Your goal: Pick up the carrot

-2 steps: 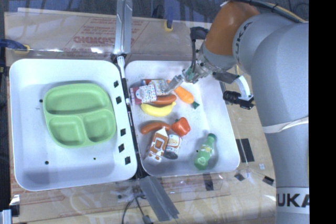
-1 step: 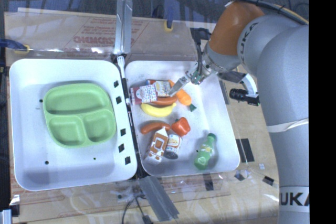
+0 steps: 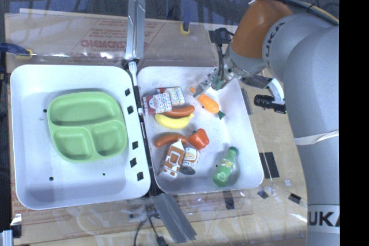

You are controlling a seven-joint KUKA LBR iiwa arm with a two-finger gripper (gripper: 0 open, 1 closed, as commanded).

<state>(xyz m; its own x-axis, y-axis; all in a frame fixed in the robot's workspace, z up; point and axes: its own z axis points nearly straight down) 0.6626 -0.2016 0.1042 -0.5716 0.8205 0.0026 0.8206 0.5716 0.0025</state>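
The carrot is small and orange with a green tip at its lower right end. It lies in the upper right part of the right bin. My gripper hangs just above and behind the carrot, reaching in from the grey arm with the orange band. The carrot looks to be resting on the bin floor, close under the gripper's tip.
The right bin also holds a red and white packet, a banana, two sausages, a red pepper, a small carton, a can and a green bottle. A green divided plate lies in the left bin.
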